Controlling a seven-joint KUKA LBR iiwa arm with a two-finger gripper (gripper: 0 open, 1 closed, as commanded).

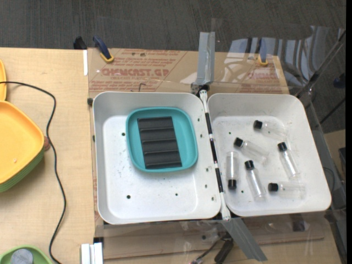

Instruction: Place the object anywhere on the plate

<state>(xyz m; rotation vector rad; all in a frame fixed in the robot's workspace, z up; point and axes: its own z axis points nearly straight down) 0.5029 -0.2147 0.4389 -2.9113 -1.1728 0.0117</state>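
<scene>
A teal square plate [188, 142] with a dark ribbed insert lies in the left bin [110, 164], toward its back half. Several clear plastic vials with black caps lie scattered in the right bin [308, 142]: one at the back [263, 126], one in the middle [243, 146], one at the right [288, 159], one at the left [231, 170], one near the centre front [253, 179] and one at the front right [286, 188].
Stacked yellow and green plates [16, 147] sit on the wooden table at the far left, with a black cable [55, 147] running past them. A cardboard sheet [143, 70] lies behind the bins. A metal post [205, 59] rises behind the bins' joint.
</scene>
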